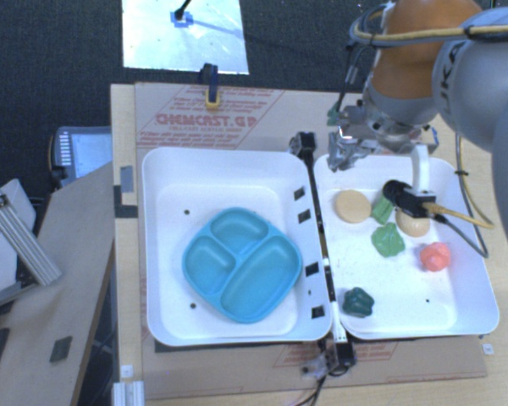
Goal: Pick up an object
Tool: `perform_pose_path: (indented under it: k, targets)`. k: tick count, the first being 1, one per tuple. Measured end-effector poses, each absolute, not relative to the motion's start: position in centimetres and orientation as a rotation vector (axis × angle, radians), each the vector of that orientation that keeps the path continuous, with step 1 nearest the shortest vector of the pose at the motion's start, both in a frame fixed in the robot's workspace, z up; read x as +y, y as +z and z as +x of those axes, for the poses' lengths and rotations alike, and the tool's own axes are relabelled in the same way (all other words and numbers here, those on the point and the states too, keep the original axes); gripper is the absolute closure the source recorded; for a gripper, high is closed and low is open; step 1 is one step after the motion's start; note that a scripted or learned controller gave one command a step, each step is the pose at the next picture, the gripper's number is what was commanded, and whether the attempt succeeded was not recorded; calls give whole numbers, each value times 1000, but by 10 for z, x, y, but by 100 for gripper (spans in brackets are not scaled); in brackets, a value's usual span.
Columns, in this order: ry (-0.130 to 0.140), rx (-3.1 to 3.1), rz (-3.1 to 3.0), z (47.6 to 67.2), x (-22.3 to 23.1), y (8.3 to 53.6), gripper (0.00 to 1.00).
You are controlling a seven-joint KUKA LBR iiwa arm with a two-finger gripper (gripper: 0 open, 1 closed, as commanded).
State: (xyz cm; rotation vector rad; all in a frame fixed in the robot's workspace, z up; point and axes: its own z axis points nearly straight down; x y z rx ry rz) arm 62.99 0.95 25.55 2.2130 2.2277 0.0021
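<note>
on the left, the left bin (165, 176) holds just a blue divided plate (241, 263), lying flat and wide; leave it, as it looks a poor fit for a two-finger grasp. your candidates are all in the right bin (423, 307).

the gripper (345, 161) hangs over that bin's far left corner, close to the wall between the bins. nothing sits in it, and from this angle you cannot tell whether it is open or closed, so make sure it is open before you descend.

the nearest thing is the tan disc (352, 206), just in front of the gripper. it lies flat, so it may be hard to get under. down by the near wall, a dark green lump (358, 302) sits alone with free floor around it. it is probably the cleanest target, though the farthest to reach.

further right, a pale green piece (382, 209) touches the disc's right edge, and a green lump (389, 242) sits just below it. these lie close together, so a descent here risks nudging a neighbour.

a second tan piece (414, 226) is partly hidden. the pink lump (435, 257) on the right stands apart from the rest and looks chunky enough to pinch. centre over your choice, come straight down, then close.
</note>
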Motion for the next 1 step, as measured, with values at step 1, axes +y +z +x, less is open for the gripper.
perform_pose_path:
  k: [1]
  targets:
    - [4, 2229, 2212, 632, 59, 258, 100]
